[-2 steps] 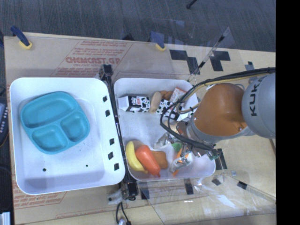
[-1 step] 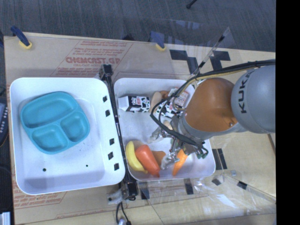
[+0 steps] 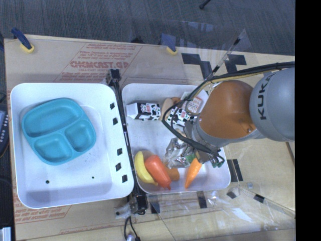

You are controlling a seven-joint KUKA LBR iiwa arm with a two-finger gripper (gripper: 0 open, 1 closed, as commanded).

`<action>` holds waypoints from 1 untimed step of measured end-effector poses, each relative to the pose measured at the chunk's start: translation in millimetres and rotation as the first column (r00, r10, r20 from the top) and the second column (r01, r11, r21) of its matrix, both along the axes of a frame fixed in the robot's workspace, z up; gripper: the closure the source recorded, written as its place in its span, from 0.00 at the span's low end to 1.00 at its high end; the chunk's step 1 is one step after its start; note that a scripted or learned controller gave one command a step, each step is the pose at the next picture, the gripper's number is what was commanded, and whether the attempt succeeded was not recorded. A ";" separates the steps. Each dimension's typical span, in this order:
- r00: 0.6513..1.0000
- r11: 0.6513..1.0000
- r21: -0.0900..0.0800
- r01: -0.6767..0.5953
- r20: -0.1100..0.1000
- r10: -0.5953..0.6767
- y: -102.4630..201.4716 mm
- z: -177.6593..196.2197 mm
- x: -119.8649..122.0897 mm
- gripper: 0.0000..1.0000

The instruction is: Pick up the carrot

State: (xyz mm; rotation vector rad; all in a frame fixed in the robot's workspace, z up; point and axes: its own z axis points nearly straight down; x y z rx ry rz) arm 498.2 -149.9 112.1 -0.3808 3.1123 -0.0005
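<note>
My gripper (image 3: 179,152) hangs low in the right-hand shallow white plastic bin (image 3: 150,90), with my grey arm and its orange band (image 3: 225,112) leaning over it from the right. The metal of the gripper is a tangle of glints and cables from this angle, and I cannot tell how it is set, or whether anything is in it.

The small tapered orange carrot with a green top (image 3: 192,172) lies on the bin floor near the front wall, just right of and below my gripper. Its long axis runs at a slant: the green end points up towards my wrist, the narrow tip down towards the bin's front edge. I judge I am placed here because the carrot is close under me, but I look offset to its left, so a shift towards it would be needed before closing across its width.

Beside it to the left crowd a red pepper-like toy (image 3: 157,170) and a yellow banana-shaped toy (image 3: 141,167), near enough to be caught by mistake. A black-and-white carton (image 3: 145,110) lies at the bin's back. The left white bin (image 3: 30,197) holds a blue three-compartment plastic plate (image 3: 57,129), well apart. Both bins sit on the desk (image 3: 75,59).
</note>
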 end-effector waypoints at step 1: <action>0.987 0.987 -0.005 0.160 0.007 -0.160 -33.8 124.1 -0.9 1.00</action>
